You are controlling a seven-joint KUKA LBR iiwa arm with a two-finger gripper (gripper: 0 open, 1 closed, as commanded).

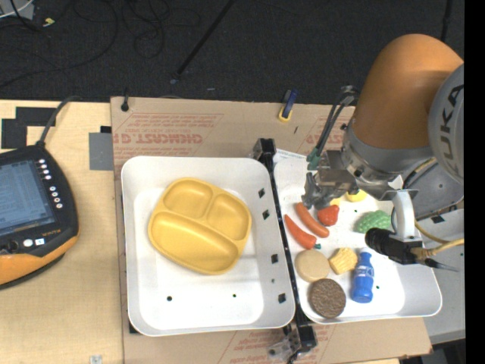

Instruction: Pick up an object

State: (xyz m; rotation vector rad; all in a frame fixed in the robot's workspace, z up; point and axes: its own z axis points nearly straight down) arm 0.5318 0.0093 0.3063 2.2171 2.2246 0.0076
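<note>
End effector is down in the right bin by the red pepper and hot dogs, can't tell its grip state, and in that clutter it could easily snag two or nudge one away.

We see a glossy yellow plastic divided plate in a smooth white plastic bin. Matt brown cardboard lies beneath. The blue bottle looks like shiny plastic; the arm's orange band has a satin sheen.
</note>
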